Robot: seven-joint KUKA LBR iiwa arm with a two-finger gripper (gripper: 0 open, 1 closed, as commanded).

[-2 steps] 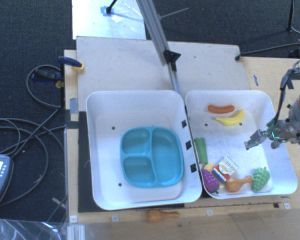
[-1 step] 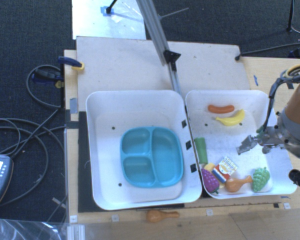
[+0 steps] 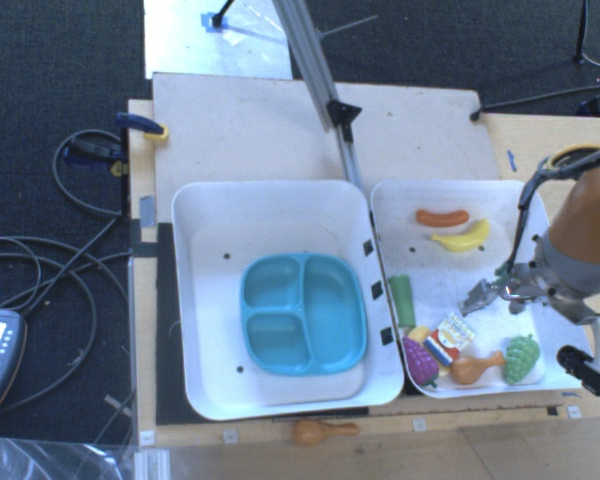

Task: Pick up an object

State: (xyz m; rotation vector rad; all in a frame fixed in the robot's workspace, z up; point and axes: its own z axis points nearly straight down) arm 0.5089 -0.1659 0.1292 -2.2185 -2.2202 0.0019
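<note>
My gripper [image 3: 483, 295] hangs low over the right bin [image 3: 500, 193], reaching in from the right edge, with nothing visibly held. Just below and left of its tip lies a small white, yellow and red carton [image 3: 451, 335]. Along the bin's front sit a purple grape bunch [image 3: 418, 359], an orange drumstick [image 3: 474, 368] and a green grape bunch [image 3: 521, 358]. A green block [image 3: 401, 300] lies by the bin's left wall. An orange sausage [image 3: 442, 217] and a yellow banana [image 3: 463, 236] lie at the back.
The left bin [image 3: 210, 268] holds a teal divided plate [image 3: 303, 313]. An orange toy [image 3: 325, 430] lies on the bench in front of the bins. A slanted metal pole [image 3: 310, 48] comes down between the bins' back corners. Cables lie on the floor at left.
</note>
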